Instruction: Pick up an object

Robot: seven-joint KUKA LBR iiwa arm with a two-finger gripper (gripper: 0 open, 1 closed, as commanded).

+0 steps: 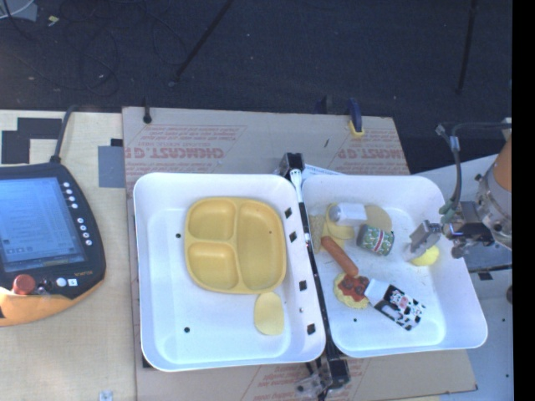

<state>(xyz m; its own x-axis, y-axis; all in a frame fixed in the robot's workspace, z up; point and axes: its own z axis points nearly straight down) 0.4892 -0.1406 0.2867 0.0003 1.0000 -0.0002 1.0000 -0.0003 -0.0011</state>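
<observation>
My gripper (436, 245) reaches in from the right, low over the right bin (456, 328) near its right side, and looks open. A small yellow piece (427, 257) lies right under its left finger (418, 239); I cannot tell whether they touch. To the left lie a green can (375, 240), a white and yellow item (351, 215), an orange sausage-shaped toy (339, 256), a yellow and red toy (353, 290) and a black-and-white cow-patterned item (399, 307).
The left bin (159, 324) holds a yellow divided plate (234, 245) and a pale yellow oval piece (269, 313). A control pendant (42, 232) lies on the bench at the far left. A black divider (305, 266) runs between the bins.
</observation>
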